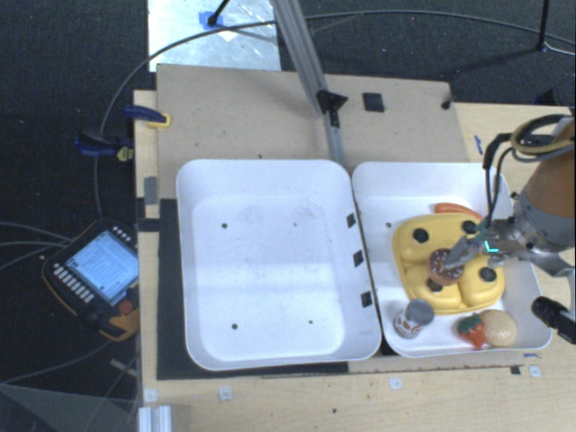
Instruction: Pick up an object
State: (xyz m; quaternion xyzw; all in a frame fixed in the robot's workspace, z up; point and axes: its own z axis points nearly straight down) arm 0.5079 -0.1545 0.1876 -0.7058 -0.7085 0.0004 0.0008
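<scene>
So the gripper (453, 257) is down over the big yellow plastic toy (447, 261) in the right white bin (378, 241), probably lining up a grab. Can't tell how the jaws stand, too small to see

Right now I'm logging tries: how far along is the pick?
Done: the gripper has reached the right bin, low over the yellow toy. In hand: nothing visibly between its fingers. Left: grasping and lifting; toy, small can and strawberry lie in the bin.
</scene>
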